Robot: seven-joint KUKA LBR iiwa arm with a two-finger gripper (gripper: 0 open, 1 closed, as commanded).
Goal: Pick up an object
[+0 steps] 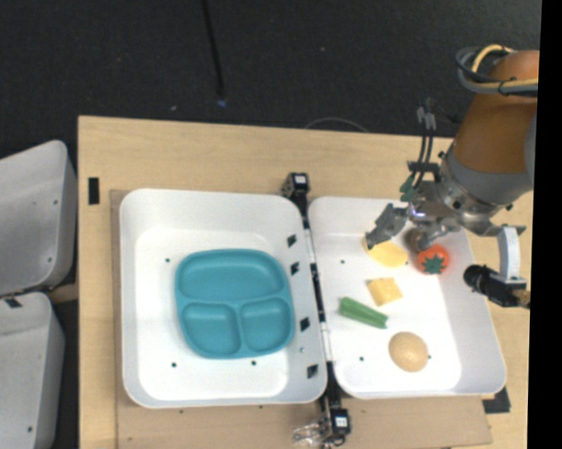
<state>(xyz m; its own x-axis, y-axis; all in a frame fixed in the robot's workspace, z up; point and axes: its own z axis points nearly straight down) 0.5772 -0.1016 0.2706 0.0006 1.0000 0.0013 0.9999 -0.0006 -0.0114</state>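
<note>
Jaws (state unclear) above yellow piece, red tomato just beside

The gripper hangs over the right bin, just above a yellow piece. A red tomato sits right beside it. A green stick and a tan egg lie farther off. A blue tray sits in the left bin.

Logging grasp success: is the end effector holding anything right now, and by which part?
Cannot be told: the end effector hangs over the yellow piece and red fruit, grasp unclear.
</note>
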